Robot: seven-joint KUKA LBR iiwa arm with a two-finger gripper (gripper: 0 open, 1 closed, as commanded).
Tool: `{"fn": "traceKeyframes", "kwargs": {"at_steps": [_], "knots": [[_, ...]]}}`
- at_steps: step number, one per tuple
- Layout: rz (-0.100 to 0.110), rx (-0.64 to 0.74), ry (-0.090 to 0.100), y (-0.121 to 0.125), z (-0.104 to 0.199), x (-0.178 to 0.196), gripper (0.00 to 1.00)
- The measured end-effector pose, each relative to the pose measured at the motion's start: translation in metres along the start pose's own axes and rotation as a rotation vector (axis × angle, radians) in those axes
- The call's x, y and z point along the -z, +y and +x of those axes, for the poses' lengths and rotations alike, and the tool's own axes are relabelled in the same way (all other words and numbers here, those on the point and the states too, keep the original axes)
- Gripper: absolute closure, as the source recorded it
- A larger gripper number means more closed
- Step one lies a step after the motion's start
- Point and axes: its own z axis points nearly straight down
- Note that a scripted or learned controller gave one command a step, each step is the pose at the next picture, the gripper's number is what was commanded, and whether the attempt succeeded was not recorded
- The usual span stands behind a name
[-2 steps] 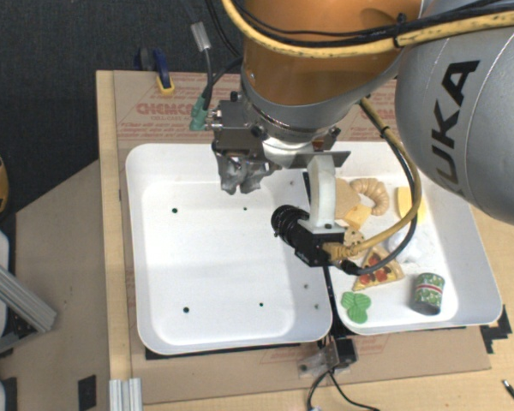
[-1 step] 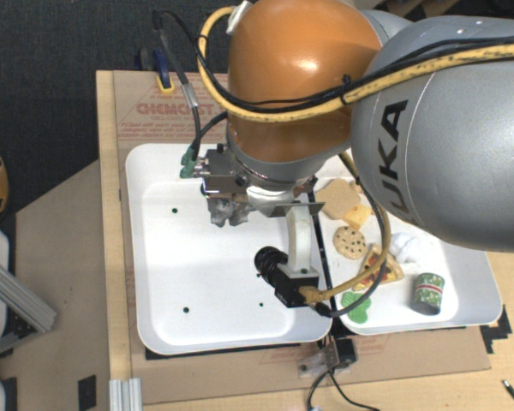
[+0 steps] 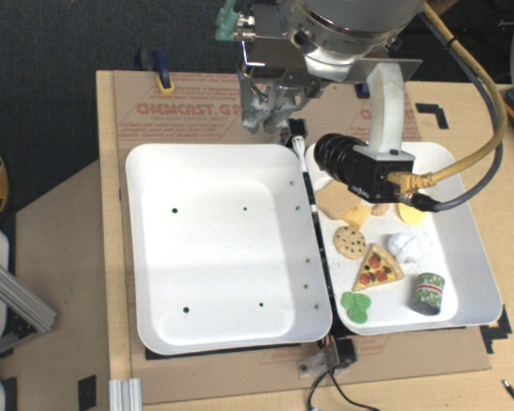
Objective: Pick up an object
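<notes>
**Grey gripper parked above the bins, toys lying in the right one**

Found the grey metal two-finger gripper (image 3: 270,110) at upper centre of the frame, over the brown printed cardboard sheet (image 3: 188,110), just above the top edge of the shallow white left bin (image 3: 146,229). Saw nothing between its tips; could not tell whether spread or closed. Noted a black cylinder on a white bracket (image 3: 353,165) jutting from the wrist over the upper part of the shallow white right bin (image 3: 480,289).

Counted the pickable pieces in that right bin, all lying apart from the gripper: a round chocolate-chip cookie (image 3: 351,242), a toy pizza slice (image 3: 379,268) just below and right of it, a green leaf-shaped piece (image 3: 355,306) near the bottom edge, a small dark green can (image 3: 428,291) at lower right, and a crumpled white lump (image 3: 404,247) above the can.
</notes>
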Motion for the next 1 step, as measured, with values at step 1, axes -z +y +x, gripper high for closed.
{"fn": "traceKeyframes", "kwargs": {"at_steps": [1], "knots": [[0.013,0.003,-0.007,-0.0002,0.0015,0.0021,1.00]]}}
